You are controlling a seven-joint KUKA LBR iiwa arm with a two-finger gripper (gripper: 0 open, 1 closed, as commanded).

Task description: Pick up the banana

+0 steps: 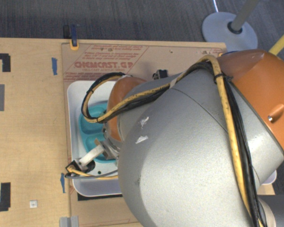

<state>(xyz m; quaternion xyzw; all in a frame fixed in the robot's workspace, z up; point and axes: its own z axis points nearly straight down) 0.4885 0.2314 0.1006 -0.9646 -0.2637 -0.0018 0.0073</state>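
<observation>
- Grey, smooth and rounded, the arm (194, 150) bulks across the right and lower part of the camera view, its shell matte with a few small pale scuffs.
- An orange band (260, 93) caps the arm toward the right edge, and a second orange section (120, 96) shows lower down, where the arm dips into the white bin (75, 126).
- Black and yellow cables (146, 93) run along the arm and loop over the bin's upper part.
- The pincer sits down in the bin under the arm's bulk; I cannot tell how it stands.
- A white piece of wrist hardware (91, 156) pokes out toward the bin's lower left corner.
- A turquoise moulded object (92, 124) lies in the bin, half hidden by the arm.
- The banana cannot be made out; the arm covers most of the bin.
- The table (28, 126) is pale tan board with black corner marks, blue tape tabs and red lettering on a cardboard sheet (109, 58).
- Beyond it is dark grey ribbed carpet (132, 8), with a round grey stand base (229, 32) at upper right.
</observation>
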